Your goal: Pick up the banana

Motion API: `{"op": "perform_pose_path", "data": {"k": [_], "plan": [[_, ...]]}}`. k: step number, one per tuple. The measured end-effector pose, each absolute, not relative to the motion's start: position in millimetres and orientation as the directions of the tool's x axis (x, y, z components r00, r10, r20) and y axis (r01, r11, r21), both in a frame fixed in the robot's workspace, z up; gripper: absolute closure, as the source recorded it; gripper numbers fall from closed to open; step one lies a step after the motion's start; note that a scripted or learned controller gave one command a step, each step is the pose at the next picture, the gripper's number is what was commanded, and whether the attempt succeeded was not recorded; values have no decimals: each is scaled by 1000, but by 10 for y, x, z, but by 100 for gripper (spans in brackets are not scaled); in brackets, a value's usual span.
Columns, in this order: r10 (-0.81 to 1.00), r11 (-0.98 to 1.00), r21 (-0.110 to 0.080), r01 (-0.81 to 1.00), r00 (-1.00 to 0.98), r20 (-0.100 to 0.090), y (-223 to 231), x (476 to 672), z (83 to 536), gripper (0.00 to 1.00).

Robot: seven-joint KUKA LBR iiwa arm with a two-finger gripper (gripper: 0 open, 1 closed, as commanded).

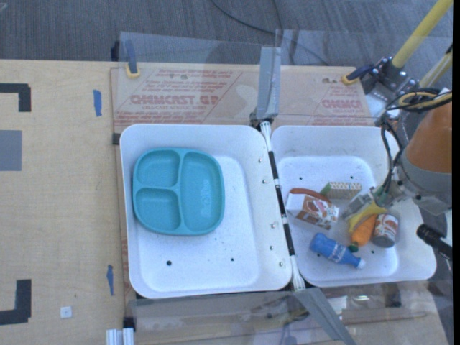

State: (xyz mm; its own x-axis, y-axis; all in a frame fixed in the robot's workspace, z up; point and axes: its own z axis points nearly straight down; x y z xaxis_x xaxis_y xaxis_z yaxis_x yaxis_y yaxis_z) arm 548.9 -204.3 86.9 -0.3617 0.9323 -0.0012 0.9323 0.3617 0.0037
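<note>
Far to my pincer's left, a teal divided plate [178,191] lies flat in the left bin [144,264], well clear of my work. Closer, in the right bin [413,264], a carton [312,208], a small box [343,189] and a blue bottle [336,251] lie scattered on their sides, so I judge I must reach between them. My pincer [370,198] hangs just above the banana [364,216]; how wide it stands, I cannot tell. That banana is yellow, short and curved, touching a carrot [363,231], beside a can [386,230].

Red lettering resembling "CHEMCAST GP" is printed on the brown sheet [180,92] behind the bins; smaller lines are unreadable.
</note>
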Motion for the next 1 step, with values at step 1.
{"op": "perform_pose_path", "data": {"k": [1], "plan": [[934, 357, 8, 934, -357, -4, -2064, 5496, 977, 100]]}}
